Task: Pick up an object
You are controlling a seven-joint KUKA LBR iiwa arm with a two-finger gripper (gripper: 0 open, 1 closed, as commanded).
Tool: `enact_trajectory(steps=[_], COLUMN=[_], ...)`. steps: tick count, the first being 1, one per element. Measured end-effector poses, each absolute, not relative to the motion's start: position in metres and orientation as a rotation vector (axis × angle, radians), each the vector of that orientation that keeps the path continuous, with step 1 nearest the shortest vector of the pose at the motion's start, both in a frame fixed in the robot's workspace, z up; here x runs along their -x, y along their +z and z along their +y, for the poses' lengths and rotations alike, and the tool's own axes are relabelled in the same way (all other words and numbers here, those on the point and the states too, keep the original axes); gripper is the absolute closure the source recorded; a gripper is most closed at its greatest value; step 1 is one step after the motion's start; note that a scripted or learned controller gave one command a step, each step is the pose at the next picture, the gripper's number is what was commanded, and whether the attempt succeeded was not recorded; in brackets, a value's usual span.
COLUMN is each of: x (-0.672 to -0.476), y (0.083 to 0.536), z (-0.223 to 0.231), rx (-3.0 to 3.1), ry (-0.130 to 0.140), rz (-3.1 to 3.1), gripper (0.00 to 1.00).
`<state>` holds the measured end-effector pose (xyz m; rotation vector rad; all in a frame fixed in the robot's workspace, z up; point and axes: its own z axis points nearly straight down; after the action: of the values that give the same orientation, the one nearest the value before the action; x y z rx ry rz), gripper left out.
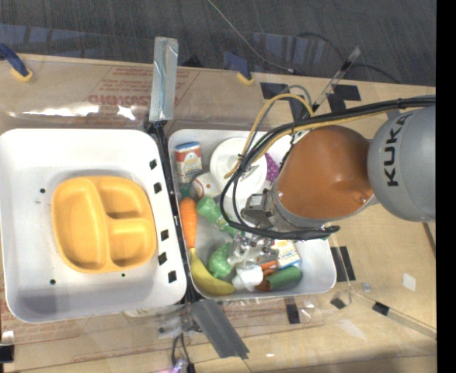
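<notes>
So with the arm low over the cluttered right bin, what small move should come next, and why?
Probably a short descent. The gripper hangs over the crowded near end of the right bin, above a green item, beside the banana. Nothing looks gripped yet, so easing onto the pile seems the likeliest way to catch something.

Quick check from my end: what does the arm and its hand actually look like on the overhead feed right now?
The arm is a rounded grey casing with dark "KUK" lettering, then a broad glossy orange band above the wrist. Black and yellow cables loop loosely from it toward the hand, a small metallic grey assembly over the right bin.
</notes>
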<state>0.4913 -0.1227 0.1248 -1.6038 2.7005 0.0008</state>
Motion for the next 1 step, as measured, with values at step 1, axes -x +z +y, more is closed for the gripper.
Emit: enact_trajectory(steps=[1], x=[-0.4936], y=[0.0930], z=[-0.1100], rx=[2.019], ry=[-0.005], rz=[2.398], gripper=[1.00])
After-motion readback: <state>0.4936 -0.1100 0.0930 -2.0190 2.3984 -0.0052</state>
